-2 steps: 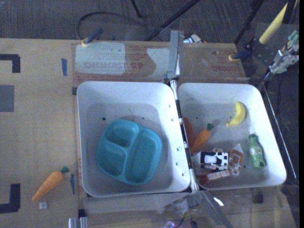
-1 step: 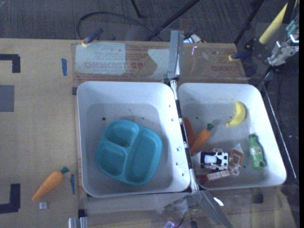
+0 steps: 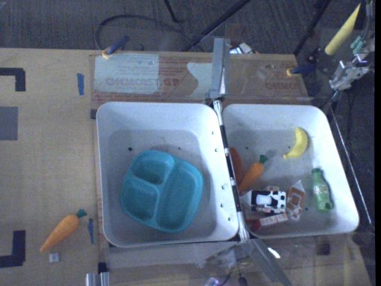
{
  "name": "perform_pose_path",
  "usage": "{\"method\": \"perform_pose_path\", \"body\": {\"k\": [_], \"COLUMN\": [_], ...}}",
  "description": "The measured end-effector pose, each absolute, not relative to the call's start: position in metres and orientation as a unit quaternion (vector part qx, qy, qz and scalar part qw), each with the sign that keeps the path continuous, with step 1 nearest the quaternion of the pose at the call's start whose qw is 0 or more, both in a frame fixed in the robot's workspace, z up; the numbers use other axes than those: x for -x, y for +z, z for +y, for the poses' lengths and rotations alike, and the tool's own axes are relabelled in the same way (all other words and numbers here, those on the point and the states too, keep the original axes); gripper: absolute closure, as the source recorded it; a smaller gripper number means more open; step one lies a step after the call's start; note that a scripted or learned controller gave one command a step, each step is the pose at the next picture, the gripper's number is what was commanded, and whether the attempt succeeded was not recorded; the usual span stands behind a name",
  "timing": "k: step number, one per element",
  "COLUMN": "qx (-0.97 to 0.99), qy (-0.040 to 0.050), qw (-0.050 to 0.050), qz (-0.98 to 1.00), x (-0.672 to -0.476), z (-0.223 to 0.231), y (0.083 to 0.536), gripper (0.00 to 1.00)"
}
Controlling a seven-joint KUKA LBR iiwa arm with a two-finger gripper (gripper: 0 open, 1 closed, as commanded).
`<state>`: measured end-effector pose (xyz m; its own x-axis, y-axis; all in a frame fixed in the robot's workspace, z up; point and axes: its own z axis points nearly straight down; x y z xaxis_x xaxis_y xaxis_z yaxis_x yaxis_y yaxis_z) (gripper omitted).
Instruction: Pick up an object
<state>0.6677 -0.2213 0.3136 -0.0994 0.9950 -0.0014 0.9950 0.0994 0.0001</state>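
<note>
Left to right. A loose carrot [image 3: 59, 232] lay on the bench [image 3: 41, 159] near its front-left corner, outside both bins, likely out of the pick area.

Left bin [image 3: 107, 124] held one thing: a teal divided plate [image 3: 161, 190], lying flat toward the bin's front, three compartments, nothing in them. Risk: plate was wide and shallow, so a two-finger grasp would probably slip off the rim or just shove it along the bin floor.

Right bin [image 3: 324, 119] held the pick candidates. A second carrot [image 3: 252, 175] lay tilted against the left wall by the divider; beside it, along that wall, a reddish long item, too blurred to name. Risk: fingers could hit the wall there. At the front-left corner sat a black-and-white toy [image 3: 268, 201], touching a small patterned packet [image 3: 295, 199] and a reddish flat piece at the front edge. Risk: tight clutter, so a closing grasp could catch two things or knock one aside. A banana [image 3: 297, 143] lay alone toward the bin's back, well apart from the rest, the cleanest target by my read. A green bottle [image 3: 321, 190] lay on its side near the right wall; it would likely roll when touched.

Gripper [image 3: 350, 70] sat at the far back-right, beyond the bin's back-right corner, well away from every object. Claw state: cannot tell, too small and blurred. Nothing visibly held.
</note>
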Motion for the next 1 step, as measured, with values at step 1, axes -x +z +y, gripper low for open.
{"method": "perform_pose_path", "body": {"k": [1], "qx": [-0.675], "qy": [-0.0003], "qw": [0.001], "qz": [0.738], "x": [-0.6677], "z": [-0.2209], "y": [0.2241], "gripper": [1.00]}}
